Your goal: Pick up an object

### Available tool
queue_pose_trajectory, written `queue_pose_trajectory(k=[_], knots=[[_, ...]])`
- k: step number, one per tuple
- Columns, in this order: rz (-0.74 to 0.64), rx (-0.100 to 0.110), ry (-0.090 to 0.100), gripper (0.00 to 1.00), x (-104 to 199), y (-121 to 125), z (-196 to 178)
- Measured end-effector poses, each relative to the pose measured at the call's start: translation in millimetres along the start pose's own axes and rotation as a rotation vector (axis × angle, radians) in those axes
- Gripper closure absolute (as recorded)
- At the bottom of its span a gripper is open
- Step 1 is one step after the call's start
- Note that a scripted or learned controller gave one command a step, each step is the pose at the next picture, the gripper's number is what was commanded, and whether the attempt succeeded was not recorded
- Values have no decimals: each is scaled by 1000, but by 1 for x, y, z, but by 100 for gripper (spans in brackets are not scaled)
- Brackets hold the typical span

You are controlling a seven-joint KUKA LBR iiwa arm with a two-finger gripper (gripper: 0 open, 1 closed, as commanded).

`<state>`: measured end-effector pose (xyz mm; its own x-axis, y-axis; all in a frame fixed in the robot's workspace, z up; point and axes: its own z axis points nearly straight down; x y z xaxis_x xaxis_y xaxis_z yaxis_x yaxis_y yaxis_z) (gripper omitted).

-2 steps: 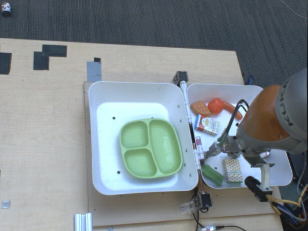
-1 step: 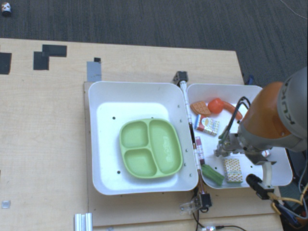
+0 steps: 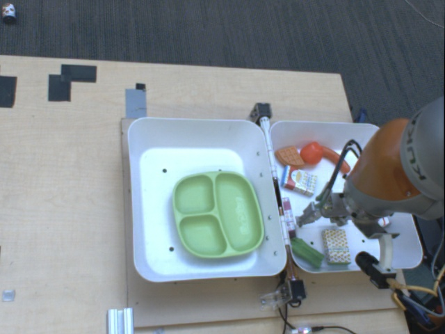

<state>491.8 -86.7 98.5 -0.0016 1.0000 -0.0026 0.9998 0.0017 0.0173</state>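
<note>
A pale wooden worktop [image 3: 62,186] carried two shallow white bins side by side near its right edge. The left bin [image 3: 149,207] held a light green divided plate [image 3: 218,214] with three compartments, lying flat toward the bin's right wall. The right bin [image 3: 327,127] sat touching it. Black tape patches [image 3: 69,81] marked the worktop's far left corner. Dark grey carpet [image 3: 208,19] lay beyond the far edge.
</note>
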Motion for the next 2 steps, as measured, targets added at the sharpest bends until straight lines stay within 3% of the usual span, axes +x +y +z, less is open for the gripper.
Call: queue_pose_trajectory(k=[1, 2], knots=[[-1, -4, 0, 100, 1, 2, -10], [-2, -3, 0, 0, 1, 2, -10]])
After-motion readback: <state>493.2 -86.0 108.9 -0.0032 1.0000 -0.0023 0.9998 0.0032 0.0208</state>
